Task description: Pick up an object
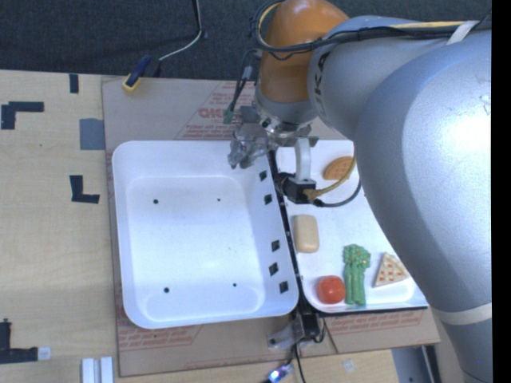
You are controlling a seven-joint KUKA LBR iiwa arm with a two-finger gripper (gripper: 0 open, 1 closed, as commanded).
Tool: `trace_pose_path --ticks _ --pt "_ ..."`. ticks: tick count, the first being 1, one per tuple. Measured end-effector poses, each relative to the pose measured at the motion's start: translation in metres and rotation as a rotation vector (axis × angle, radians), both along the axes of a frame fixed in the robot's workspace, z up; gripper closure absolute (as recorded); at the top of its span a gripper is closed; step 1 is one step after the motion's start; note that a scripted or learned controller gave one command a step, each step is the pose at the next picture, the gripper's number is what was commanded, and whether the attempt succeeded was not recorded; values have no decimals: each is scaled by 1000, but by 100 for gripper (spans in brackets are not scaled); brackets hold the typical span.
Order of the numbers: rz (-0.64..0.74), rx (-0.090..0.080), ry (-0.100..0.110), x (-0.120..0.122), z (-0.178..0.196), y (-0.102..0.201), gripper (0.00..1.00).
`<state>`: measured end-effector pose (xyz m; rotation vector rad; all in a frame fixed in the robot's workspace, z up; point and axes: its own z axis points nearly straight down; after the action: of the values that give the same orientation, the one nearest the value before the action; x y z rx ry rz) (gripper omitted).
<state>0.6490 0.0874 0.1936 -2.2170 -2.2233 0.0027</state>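
The gripper [254,152] sits right at the top end of the divider [277,230] where the two white bins meet, hanging just over the upper right corner of the left bin [136,238]. Honestly can't tell how it's set, it's a dark tangle of metal from this angle, and I can't make out anything in it. Directly above it is the orange band [297,34] of the wrist, and from there the big grey arm [423,158] swells out and covers most of the right bin [375,303] (seriously, it eats half the picture). A black and yellow cable [323,198] loops down just right of the divider's upper part.

All the pickable stuff is right of the divider. A pale beige block [306,234] lies just beside the divider, about halfway down. Further down near its lower end there's a red tomato [330,290], with a green asparagus bunch [355,274] touching it on the far side, then a pizza slice [390,270] beyond that, partly tucked against the arm. Up high, level with the gripper-ish, an orange cookie-looking piece [339,167] peeks out next to the arm.

Both bins sit on a cardboard sheet [160,118].
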Motion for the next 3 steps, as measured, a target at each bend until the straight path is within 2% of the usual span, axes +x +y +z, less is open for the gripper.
trace_pose_path --ticks 1,2,3 --pt "-1 0 -1 19 -10 15 100" --pt "4 3 -4 19 21 79 100" --pt "7 5 -8 19 89 152 100"
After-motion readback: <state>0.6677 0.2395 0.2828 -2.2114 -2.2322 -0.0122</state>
